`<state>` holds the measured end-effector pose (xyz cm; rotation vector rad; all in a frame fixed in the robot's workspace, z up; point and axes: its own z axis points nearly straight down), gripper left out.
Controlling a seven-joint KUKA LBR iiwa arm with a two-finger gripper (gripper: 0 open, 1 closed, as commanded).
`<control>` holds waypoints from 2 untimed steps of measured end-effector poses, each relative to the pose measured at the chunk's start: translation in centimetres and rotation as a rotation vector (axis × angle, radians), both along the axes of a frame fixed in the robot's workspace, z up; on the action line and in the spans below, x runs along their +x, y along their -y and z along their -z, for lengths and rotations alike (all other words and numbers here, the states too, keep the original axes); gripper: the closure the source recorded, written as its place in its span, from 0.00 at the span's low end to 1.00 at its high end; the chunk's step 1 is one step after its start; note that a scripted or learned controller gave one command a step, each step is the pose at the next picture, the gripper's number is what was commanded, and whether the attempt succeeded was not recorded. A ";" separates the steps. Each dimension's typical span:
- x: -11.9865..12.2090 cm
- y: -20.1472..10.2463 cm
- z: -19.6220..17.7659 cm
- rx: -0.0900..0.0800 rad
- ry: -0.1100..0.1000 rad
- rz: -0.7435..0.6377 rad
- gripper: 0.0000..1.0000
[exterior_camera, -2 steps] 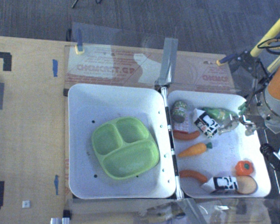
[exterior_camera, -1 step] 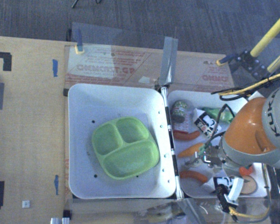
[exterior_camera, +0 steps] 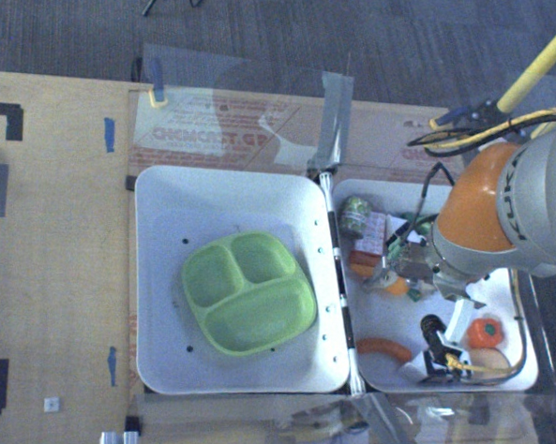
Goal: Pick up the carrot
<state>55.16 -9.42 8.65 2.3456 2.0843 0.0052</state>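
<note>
In the right bin, a bright orange piece that looks like the carrot lies near the bin's middle. It is partly hidden beneath my gripper, which hangs low right over it from the grey and orange arm. Whether the gripper touches the carrot cannot be made out from this angle.
Around the gripper lie a green can, a white and pink packet and a red-orange item. A long red-orange piece lies at the bin's front and a round orange fruit with a green top at its right. A green divided plate sits in the left bin.
</note>
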 end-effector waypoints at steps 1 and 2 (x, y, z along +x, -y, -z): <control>0.0 0.2 -1.0 -0.001 0.001 0.004 1.00; 0.2 -7.0 -9.8 0.001 -0.005 -0.038 1.00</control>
